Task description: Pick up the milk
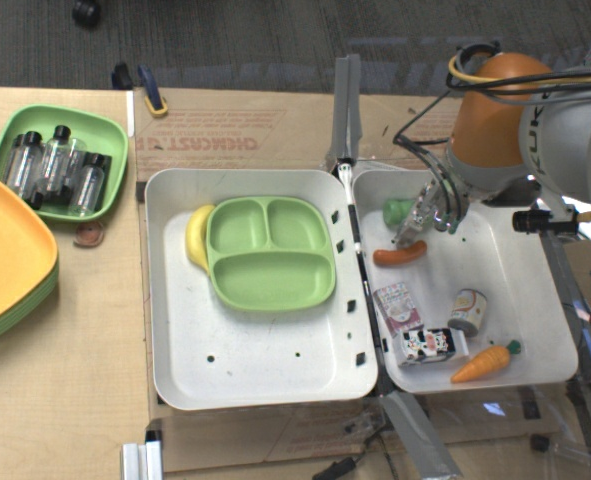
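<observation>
The milk [430,345] is a small carton with black and white patches, lying on its side near the front of the right bin [535,268]. My gripper [412,234] hangs in the back left part of that bin, just above a red sausage [400,256] and beside a green item [399,211]. The gripper is well behind the milk and apart from it. Nothing shows in its grasp.
A pink and white pouch [396,306] lies just behind the milk, a tin can [467,311] to its right, a carrot [483,362] at the front right. The left bin [175,348] holds a green divided plate [271,251] and a yellow item [197,236].
</observation>
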Controlling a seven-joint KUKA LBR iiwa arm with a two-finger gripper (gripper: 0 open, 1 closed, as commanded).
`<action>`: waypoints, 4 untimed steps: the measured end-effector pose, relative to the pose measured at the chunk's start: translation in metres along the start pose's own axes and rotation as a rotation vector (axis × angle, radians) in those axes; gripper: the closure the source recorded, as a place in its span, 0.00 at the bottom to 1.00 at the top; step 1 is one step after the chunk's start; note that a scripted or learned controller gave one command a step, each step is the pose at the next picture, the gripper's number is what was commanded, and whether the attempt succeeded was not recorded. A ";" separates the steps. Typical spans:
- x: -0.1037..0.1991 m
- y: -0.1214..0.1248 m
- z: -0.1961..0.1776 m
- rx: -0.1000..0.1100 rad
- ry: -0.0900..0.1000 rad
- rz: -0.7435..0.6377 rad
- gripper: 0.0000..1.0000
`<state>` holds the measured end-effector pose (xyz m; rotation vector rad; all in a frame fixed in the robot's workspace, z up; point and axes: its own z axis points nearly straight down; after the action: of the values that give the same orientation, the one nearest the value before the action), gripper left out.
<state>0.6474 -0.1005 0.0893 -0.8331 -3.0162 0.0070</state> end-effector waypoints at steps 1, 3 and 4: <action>0.032 0.031 -0.103 -0.008 -0.015 -0.203 1.00; 0.066 0.053 -0.102 -0.007 -0.011 0.000 1.00; 0.080 0.023 -0.101 -0.008 -0.009 0.252 1.00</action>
<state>0.5922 -0.0396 0.1913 -1.2104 -2.8985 0.0011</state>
